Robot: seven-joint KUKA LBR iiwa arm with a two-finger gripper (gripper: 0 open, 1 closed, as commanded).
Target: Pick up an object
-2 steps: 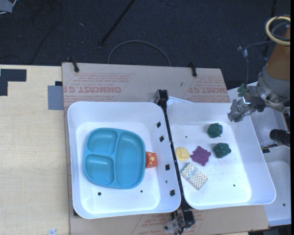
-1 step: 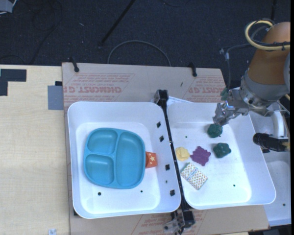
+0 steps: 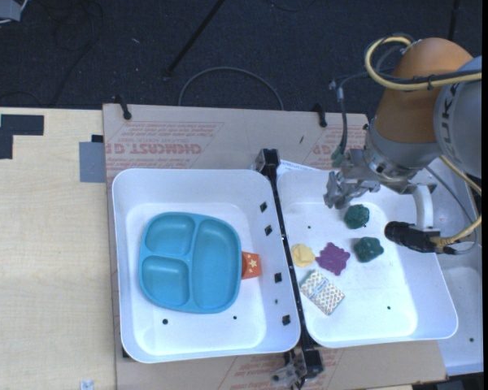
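While the arm (image 3: pixel 419 96) reaches in over the far side of the right bin (image 3: pixel 390 319), its gripper (image 3: pixel 339 195) hangs just above the bin floor, and from this angle I cannot tell how it is set. Just beside it, on the arm's side and slightly nearer the camera, sits a dark green lump (image 3: pixel 357 216); nothing shows in its grasp. A second green piece (image 3: pixel 368 249) lies further toward the camera, near a purple shape (image 3: pixel 333 257). Nearer the divider rests a yellow piece (image 3: pixel 302 255), and a patterned packet (image 3: pixel 322 292) lies closest to the camera. Well away, across the divider, the left bin (image 3: pixel 138 193) carries a blue sectioned plate (image 3: pixel 190 262), with an orange block (image 3: pixel 250 264) touching its edge.
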